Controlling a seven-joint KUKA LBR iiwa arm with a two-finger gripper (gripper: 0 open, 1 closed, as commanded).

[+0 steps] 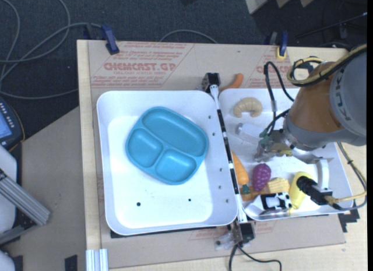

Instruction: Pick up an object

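- The gripper [269, 147] is seen low in the right bin [256, 96], near purple grapes [261, 175], corn [274, 185] and a croissant [249, 107].
- Whether it is open or closed cannot be told.

Two bins [116, 206] — one (blue) plate [167, 144].

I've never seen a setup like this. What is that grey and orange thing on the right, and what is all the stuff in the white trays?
That is a robot arm, photographed by a camera fixed above the bench. Its gripper hangs low over the right bin. The picture does not show it holding anything. That bin holds toy food: a pale croissant, purple grapes, an orange carrot, corn and a yellow banana. The left bin holds a blue divided plate. The arm's job is to pick up one object.
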